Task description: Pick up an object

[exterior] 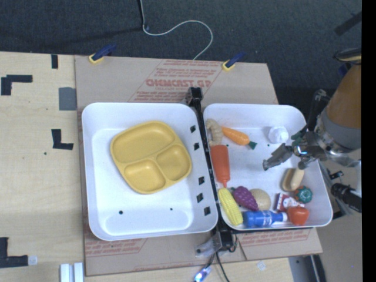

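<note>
Underneath everything lies a pale wooden bench [35,175] with black marks, and on it a brown cardboard sheet [170,78] clipped at its far edge; beyond that the floor is dark carpet, crossed by a thin white cable [176,28]. Two shallow white bins sit side by side on the cardboard. In the left bin [97,210] a yellow divided plate [151,156] lies flat. The right bin [258,111] holds the toys — a carrot [236,136] pointing right and slightly toward the camera, a red sausage [221,163] with its long axis running near to far, a corn cob [230,206] lying near to far, tilted, and a blue bottle [262,218] lying left to right along the near wall. The gripper [281,156] hovers over the bin's right half, fingers spread apart with nothing between them, just beside a tan bread roll [292,178].
</note>
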{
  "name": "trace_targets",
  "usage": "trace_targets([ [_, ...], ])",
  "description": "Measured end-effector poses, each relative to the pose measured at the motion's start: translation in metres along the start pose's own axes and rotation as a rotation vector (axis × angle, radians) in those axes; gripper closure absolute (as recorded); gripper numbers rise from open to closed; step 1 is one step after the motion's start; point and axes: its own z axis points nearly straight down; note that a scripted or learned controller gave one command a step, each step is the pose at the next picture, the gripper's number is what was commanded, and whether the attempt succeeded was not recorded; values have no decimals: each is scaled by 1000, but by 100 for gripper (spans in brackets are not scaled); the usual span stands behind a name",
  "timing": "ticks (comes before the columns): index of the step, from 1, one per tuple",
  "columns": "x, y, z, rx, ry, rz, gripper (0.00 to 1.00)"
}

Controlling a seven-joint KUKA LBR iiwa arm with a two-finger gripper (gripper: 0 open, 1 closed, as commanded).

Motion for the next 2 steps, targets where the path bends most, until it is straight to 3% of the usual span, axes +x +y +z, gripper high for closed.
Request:
trace_targets([
  [1,1,0,-10,1,0,-1,100],
  [2,96,-12,-148,-15,1,-12,100],
])
